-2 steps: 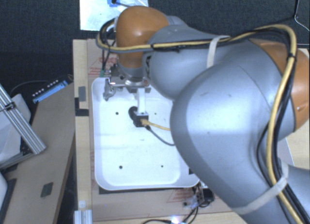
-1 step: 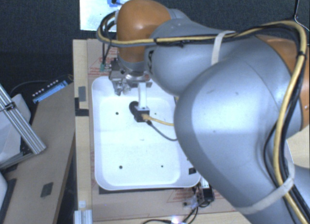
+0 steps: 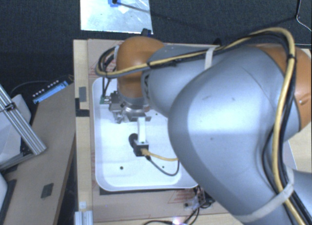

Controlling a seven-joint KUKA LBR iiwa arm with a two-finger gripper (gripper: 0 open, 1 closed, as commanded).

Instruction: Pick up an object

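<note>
Object for picking: the one candidate I can make out is a dark speck point(image 3: 121, 167) on the floor of the left white bin point(image 3: 103, 173), and it is too small to tell what it is. It lies on the near side of the claw point(image 3: 123, 113), almost straight below it in this view, apart from it and not touching it, with bare white floor around it.

The claw hangs low over the far half of that bin, close to its left wall. Whether it is spread or pressed together I cannot tell from here, since the metal body hides the tips, and I see nothing gripped in it.

Above the claw sits the orange band point(image 3: 130, 57), and behind that the grey arm point(image 3: 229, 121) swells across the whole right side, covering most of what lies there.

The bin rests on a brown bench point(image 3: 53, 141). Left of it stands a slanted aluminium rail point(image 3: 19, 126). Far beyond the bench, a shiny silver sheet point(image 3: 114, 5) lies on dark carpet.
</note>
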